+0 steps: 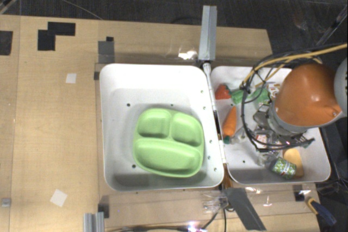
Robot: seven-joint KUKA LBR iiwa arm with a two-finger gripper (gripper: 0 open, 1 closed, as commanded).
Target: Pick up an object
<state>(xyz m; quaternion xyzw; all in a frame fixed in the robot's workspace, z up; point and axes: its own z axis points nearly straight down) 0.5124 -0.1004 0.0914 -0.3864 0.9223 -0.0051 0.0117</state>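
Camera view, looking down at a slant: two shallow white bins side by side on a tan bench (49, 133). Left bin (117, 89), middle of the frame: one green divided tray (169, 141) with three compartments, lying flat toward the lower centre. Right bin (321, 163), right of the frame: one orange carrot-shaped piece (230, 121) near the left wall, one red piece (222, 92) at the upper left with one green piece (238, 96) just beside it, one small green patterned object (283, 168) near the lower rim, one yellowish-orange piece (293, 156) touching it at its upper right. One grey arm with an orange band (305, 96), reaching in from the right edge and hanging over the right bin, cables looped around the wrist. Gripper (271, 144) low under the band, just above the green patterned object; jaw state impossible to tell, hidden by wrist and cables. Two black marks on the bench at the upper left.
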